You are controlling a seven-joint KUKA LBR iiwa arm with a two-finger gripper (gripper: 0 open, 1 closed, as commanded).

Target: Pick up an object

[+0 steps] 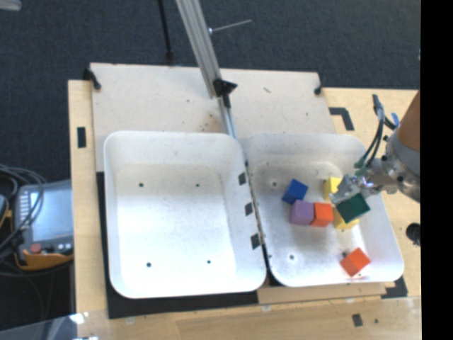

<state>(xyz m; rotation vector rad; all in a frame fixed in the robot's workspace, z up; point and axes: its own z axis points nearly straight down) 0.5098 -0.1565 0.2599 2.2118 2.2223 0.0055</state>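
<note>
- Where the arm (407, 144) enters from the right, its gripper (352, 190) hangs over the right bin (311, 151), low among the blocks at the bin's right side.
- Jaw state: cannot tell; the fingers are lost against the clutter beneath them.
- Green block (352, 208) sits tilted directly under the gripper tip; whether it is gripped or merely lying there cannot be told.
- Two yellow blocks crowd that spot: one (331, 186) just left of the tip, one (342, 223) partly hidden under the green block.
- Orange block (323, 214) touches the purple block (302, 212) on its left; both lie just left of the green one.
- Blue block (295, 191) sits above the purple one, close by.
- Second orange block (355, 261) lies apart, near the bin's lower right corner.
- Left bin (177, 147) adjoins the right bin along a shared edge.
- Metal rail (202, 41) slants down from the top of the view to the junction of the bins.
- Grey box (42, 218) with cables stands left of the bench (81, 190).
</note>
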